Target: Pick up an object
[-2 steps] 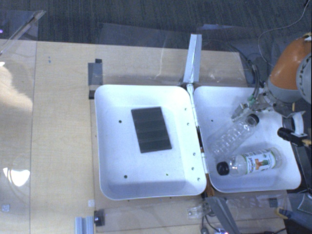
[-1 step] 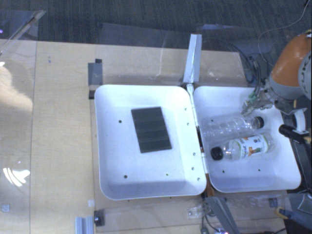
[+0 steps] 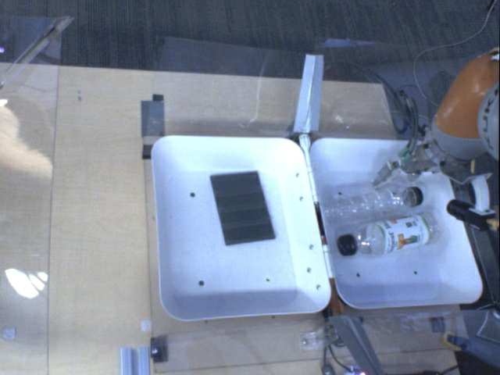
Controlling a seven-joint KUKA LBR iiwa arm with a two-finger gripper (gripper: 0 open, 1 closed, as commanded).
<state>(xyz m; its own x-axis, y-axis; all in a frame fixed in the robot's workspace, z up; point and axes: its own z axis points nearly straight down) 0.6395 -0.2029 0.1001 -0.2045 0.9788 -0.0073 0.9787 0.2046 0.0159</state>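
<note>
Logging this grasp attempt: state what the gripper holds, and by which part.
It cannot be told. The gripper sits over the upper end of the clear, crumpled plastic bottle in the right white bin, but no object is visibly between its fingers.

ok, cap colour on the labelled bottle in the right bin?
Black, clear in the camera view: the labelled bottle lies on its side, cap pointing left.

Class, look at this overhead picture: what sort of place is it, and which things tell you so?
Probably a robotics lab's picking station: a robot arm reaches over two white bins on a wooden bench, with cables nearby.
</note>
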